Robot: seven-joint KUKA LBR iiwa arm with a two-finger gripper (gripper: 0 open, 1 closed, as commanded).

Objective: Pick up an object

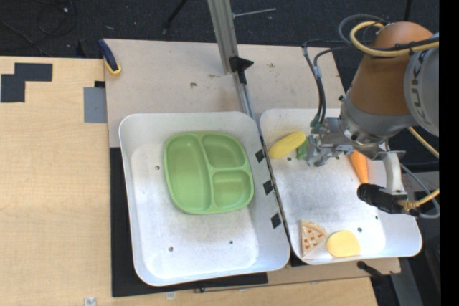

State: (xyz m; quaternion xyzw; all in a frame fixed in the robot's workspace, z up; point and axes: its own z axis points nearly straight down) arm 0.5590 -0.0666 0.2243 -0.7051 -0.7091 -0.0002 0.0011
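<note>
White plastic makes up both shallow bins, set side by side on the bench. In the camera view the left bin (143, 240) holds a green divided plate (209, 172) with three compartments, lying flat near the bin's middle. The right bin (315, 204) holds a yellow corn cob (286, 145) near its upper left corner, an orange carrot (359, 167) towards its right side, a pizza slice (311, 236) near the lower edge, and a round yellow piece (343, 244) just beside the pizza slice on its right.

The grey arm with its orange band (391, 75) reaches in from the right and hangs over the upper part of the right bin. The gripper (318, 150) sits just beside the corn cob's right end, with the carrot close on its other side. Whether its fingers are spread or closed cannot be told from this angle, and nothing can be seen held between them.

A metal post (222, 21) stands behind the bins, and a blue-and-yellow tool (110, 57) lies at the bench's upper left corner
</note>
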